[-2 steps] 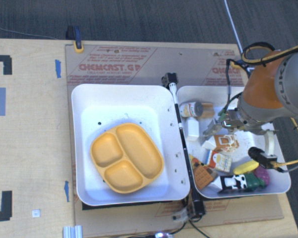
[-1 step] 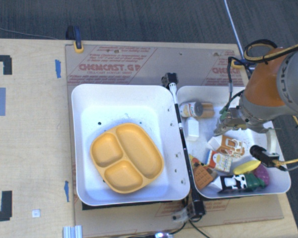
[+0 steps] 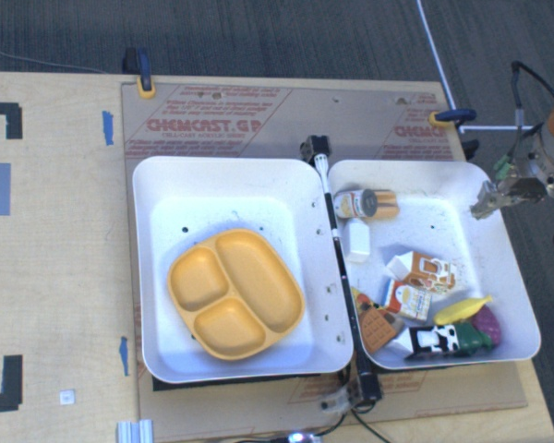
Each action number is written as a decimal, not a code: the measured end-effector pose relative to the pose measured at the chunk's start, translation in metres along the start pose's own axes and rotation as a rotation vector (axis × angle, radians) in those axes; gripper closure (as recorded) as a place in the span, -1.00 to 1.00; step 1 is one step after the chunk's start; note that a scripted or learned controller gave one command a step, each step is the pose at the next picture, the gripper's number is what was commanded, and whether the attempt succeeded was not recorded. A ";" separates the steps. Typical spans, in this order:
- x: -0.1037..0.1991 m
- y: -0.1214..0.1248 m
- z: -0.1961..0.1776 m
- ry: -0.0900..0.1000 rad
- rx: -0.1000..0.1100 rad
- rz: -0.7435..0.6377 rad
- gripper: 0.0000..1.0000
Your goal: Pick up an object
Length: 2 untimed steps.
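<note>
My gripper [image 3: 489,201] hangs at the right edge of the right bin [image 3: 443,192], above its upper right rim, with nothing between its fingers that I can see. In the right bin lie a small jar with a brown lid [image 3: 365,204], a white block [image 3: 357,242], snack cartons [image 3: 420,280], a waffle piece [image 3: 379,329], a yellow banana [image 3: 462,309], a purple item [image 3: 487,322] and a black and white toy [image 3: 434,340]. The left bin [image 3: 166,192] holds a yellow divided plate [image 3: 234,293].
Both bins rest on a cardboard sheet [image 3: 203,118] clamped at the back by a yellow clamp [image 3: 144,77] and a blue clamp [image 3: 451,116]. A black divider clip [image 3: 315,148] sits between the bins. A white cable [image 3: 434,35] runs overhead.
</note>
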<state>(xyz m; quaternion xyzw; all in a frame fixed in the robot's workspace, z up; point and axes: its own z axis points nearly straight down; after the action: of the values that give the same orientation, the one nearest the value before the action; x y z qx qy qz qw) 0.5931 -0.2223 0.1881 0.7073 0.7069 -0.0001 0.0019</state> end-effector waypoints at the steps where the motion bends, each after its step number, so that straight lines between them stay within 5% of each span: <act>1: 0.069 -0.040 0.070 -0.001 -0.009 0.000 1.00; 2: 0.108 -0.111 0.040 0.002 0.001 -0.001 1.00</act>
<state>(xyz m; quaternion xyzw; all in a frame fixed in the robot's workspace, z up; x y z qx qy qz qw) 0.4818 -0.1140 0.1473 0.7071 0.7072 0.0004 0.0010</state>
